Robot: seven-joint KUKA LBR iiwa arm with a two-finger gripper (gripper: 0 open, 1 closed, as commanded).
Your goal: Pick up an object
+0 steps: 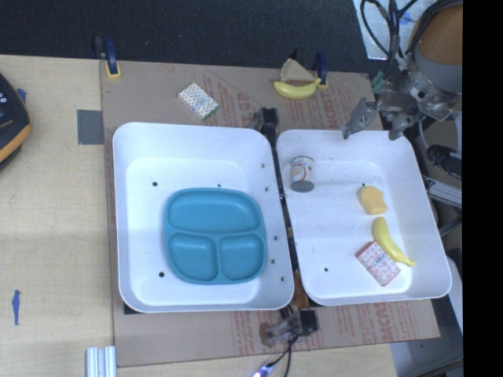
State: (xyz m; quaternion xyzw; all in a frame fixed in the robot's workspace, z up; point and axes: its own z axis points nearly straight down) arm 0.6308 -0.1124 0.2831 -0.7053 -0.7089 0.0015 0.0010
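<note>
Camera view gives you both shallow white bins from above. The left white bin (126, 210) holds a blue plastic divided plate (214, 236) with three compartments, lying flat near its middle. The right white bin (330, 242) holds four things: a small cylindrical can with a white label (302, 173) lying near the bin's upper left, a yellow rounded lump (372, 199) toward the right side, a yellow toy banana (390, 242) just below that lump, and a small red-and-white patterned packet (377, 263) touching or just beside the banana's lower end.

You see the grey arm with its orange band (440, 34) at the upper right. Its two-finger hand (377, 124) hangs at the far upper edge of the right bin, and its two dark fingers (355, 122) stand spread apart with nothing between them. The hand is well apart from the can, the lump, the banana and the packet.

Outside the bins, on the brown cardboard sheet (157, 93) that covers the table, lie a second yellow banana (295, 89) near the top centre and a small white patterned packet (197, 100) to its left. A black and orange device (12, 124) sits at the left edge of the light wooden table (47, 234).
</note>
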